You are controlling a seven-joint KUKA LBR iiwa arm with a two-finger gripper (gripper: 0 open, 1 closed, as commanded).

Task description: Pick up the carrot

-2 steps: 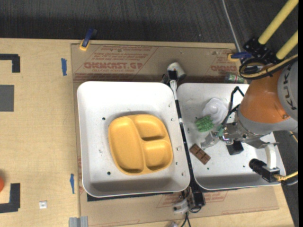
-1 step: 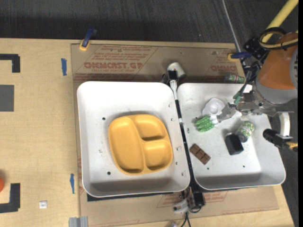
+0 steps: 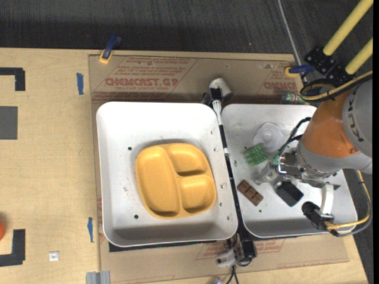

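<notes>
- the gripper (image 3: 278,169) was held low in the right bin (image 3: 331,118); whether it was open could not be told.
- no carrot could be identified; it should be located before any descent is made.

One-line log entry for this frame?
arm over right bin | gripper beside green item | brown block loose | yellow tray in left bin

Dark carpet floor (image 3: 177,10) beyond a pale wooden bench (image 3: 47,158).
</notes>
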